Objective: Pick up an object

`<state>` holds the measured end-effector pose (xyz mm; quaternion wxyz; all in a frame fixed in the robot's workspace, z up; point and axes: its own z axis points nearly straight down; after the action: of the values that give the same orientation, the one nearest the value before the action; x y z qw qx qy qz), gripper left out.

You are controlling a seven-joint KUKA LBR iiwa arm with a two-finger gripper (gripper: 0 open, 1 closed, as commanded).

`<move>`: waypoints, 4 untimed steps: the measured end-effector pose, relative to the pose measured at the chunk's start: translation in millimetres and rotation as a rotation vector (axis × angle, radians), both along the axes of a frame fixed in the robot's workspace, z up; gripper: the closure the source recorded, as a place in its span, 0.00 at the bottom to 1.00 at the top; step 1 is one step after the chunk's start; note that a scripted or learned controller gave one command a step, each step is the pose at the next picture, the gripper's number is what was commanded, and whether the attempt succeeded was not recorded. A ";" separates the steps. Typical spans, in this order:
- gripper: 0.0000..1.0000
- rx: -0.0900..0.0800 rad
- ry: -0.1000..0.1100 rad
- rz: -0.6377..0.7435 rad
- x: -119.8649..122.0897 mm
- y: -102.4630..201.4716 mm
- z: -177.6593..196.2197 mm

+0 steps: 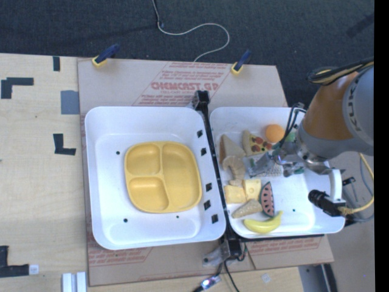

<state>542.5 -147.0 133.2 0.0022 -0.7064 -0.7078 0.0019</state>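
We see the arm (340, 111) reaching in from the right, its tool (267, 163) lowered into the right bin (304, 224) among a pile of toy food. The tool sits low over the middle of that pile, near the pizza slice (254, 142) and just beside the orange (275, 132); whether it is released or clenched we cannot tell, because the wrist hides its tip from us. Nothing shows clearly between it, so we judge that no object is held yet.

The food is crowded against the bin's left wall: a bread wedge (228, 148), cheese blocks (242, 191), a watermelon slice (267, 199) and a banana (262, 224) along the near side. The pieces touch or overlap, which we think makes a clean grasp of a single one awkward, since neighbours may block the descent or be nudged aside.

The left bin (103, 224) carries a yellow divided plate (163, 176), lying flat and well apart from the tool. A black divider (209, 163) runs between the bins. Both bins rest on cardboard (182, 84) clipped to the tabletop (36, 163), presumably to keep them from sliding.
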 end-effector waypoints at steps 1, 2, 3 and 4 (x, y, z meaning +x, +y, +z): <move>0.00 0.000 -0.006 0.001 0.7 1.8 -50.4; 1.00 -0.002 -0.007 0.001 0.7 1.0 -38.2; 1.00 -0.001 -0.008 -0.001 5.8 -2.8 5.5; 1.00 -0.001 -0.008 0.000 7.7 -0.7 47.7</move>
<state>550.3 -147.7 180.9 -0.0011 -0.7065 -0.7077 -0.0006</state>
